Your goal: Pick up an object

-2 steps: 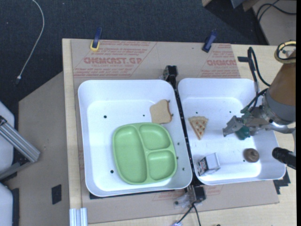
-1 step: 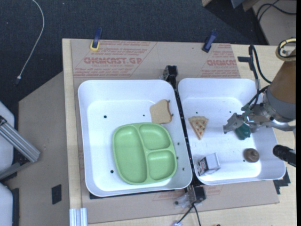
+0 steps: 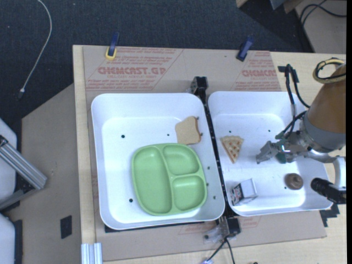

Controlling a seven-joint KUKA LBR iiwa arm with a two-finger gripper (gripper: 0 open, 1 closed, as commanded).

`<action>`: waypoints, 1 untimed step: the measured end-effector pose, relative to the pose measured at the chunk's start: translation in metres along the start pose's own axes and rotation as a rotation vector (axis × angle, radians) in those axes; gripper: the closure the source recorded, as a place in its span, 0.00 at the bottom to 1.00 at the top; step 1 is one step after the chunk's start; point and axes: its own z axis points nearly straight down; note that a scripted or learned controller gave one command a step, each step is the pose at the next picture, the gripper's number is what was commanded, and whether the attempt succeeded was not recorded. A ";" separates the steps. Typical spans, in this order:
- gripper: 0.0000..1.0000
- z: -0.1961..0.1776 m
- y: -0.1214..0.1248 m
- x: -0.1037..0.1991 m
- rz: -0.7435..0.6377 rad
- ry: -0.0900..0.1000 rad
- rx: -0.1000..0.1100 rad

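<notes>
hand [image 3: 263, 156] over right bin [image 3: 258, 106], near waffle wedge [image 3: 232, 147]

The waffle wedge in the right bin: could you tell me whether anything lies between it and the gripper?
Nothing visible does. The gripper sits to the right of the waffle wedge, with bare floor of the right bin between them. The small box and brown disc lie nearer the front.

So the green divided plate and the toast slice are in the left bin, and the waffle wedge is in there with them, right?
Not quite. The camera view shows the waffle wedge in the right bin, near its left wall. The green divided plate and the toast slice are in the left bin.
</notes>
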 end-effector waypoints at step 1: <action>0.00 0.052 0.002 0.010 0.000 0.002 0.006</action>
